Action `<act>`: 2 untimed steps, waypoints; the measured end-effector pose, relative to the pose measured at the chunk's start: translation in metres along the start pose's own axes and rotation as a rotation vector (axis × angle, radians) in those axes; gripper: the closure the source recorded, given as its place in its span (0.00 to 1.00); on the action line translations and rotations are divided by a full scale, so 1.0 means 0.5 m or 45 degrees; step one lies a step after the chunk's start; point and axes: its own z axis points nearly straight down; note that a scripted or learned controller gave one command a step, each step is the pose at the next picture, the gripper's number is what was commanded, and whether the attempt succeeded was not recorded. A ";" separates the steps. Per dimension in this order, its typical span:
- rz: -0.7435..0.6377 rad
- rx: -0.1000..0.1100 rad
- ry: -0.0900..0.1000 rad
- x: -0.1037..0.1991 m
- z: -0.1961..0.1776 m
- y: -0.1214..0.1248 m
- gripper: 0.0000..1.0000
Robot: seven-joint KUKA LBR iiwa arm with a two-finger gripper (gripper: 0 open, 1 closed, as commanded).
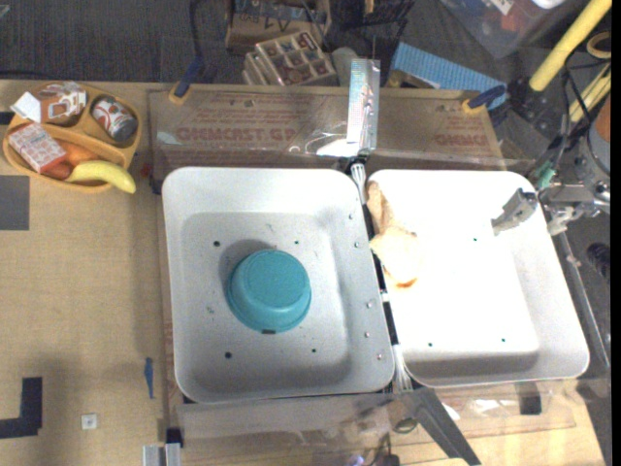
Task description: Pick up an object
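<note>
One candidate we like: teal bowl (270, 290), upside down in left bin (194, 202), likely light, rigid, slick, so pinch its rim; gripper (512, 212) state unclear.

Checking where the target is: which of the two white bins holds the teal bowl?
The left bin. The teal bowl sits upside down near its middle; the right bin holds pale objects at its left edge.

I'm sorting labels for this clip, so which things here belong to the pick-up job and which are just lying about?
Job:
gripper at the right bin's upper right
teal bowl, upside down in the left bin
pale object at the right bin's left edge

Lying about:
tray of toy food with a banana
cardboard
</note>
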 end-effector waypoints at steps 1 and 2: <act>-0.051 0.000 0.001 -0.039 0.164 -0.044 0.00; 0.170 -0.002 -0.002 0.128 0.252 0.100 0.00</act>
